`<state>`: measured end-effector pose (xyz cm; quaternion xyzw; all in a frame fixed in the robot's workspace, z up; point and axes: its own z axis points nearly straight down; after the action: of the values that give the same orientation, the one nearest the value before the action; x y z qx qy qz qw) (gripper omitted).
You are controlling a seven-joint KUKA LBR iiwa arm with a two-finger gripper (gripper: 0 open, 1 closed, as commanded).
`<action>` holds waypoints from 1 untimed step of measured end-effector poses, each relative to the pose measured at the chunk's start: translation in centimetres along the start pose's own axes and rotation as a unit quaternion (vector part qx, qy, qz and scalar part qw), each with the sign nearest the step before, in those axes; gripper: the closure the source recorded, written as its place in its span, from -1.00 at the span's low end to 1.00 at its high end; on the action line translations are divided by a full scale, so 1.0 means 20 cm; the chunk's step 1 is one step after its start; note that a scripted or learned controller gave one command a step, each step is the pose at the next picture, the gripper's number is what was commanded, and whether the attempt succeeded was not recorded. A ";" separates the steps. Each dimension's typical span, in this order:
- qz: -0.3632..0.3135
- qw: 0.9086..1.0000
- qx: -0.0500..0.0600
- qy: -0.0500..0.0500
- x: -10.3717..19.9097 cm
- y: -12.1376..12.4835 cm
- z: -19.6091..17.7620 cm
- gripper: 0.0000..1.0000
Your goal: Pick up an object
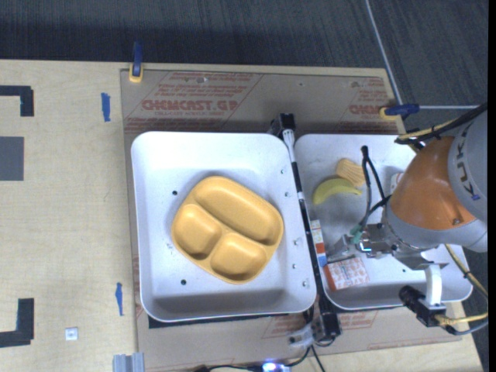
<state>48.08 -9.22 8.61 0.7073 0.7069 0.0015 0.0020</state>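
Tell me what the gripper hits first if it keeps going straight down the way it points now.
Most likely the flat red-and-white printed packet lying on the floor of the right white bin. The gripper hangs at the packet's upper edge, though depth is hard to judge from this slanted view.

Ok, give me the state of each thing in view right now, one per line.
yellow divided plate: lying flat in the left bin, right side up, untouched.
banana: lying in the right bin, free of the arm.
corn cob: lying beside the banana, near the far wall.
red and white packet: flat on the right bin's floor, under the gripper.
gripper: low over the packet; grip cannot be judged.
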 end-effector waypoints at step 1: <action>0.001 1.000 -0.003 -0.002 -0.01 0.01 -0.05 1.00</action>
<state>48.28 -9.33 9.71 0.7077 0.7065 0.0027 0.0055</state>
